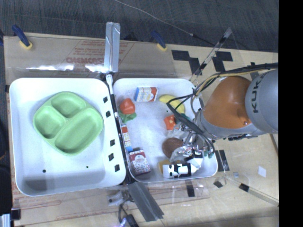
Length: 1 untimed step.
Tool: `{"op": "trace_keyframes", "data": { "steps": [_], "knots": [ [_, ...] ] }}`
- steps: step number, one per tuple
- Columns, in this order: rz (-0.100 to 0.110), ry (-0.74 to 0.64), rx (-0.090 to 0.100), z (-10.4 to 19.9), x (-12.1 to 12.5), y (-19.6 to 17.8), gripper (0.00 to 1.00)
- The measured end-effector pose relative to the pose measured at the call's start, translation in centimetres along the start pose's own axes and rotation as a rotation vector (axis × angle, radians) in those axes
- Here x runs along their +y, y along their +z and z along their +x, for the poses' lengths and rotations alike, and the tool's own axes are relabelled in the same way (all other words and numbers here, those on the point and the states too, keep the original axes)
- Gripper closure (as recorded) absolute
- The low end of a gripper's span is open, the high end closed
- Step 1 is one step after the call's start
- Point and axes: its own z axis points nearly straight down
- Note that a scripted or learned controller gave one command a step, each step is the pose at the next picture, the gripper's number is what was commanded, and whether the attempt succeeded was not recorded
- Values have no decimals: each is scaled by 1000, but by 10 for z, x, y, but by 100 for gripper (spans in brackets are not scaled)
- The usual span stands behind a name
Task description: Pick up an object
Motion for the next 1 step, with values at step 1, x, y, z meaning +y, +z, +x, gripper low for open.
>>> {"op": "trace_keyframes", "data": {
  "steps": [1],
  "knots": [
    [2, 193, 10, -37, 39, 4, 0]
  ]
}}
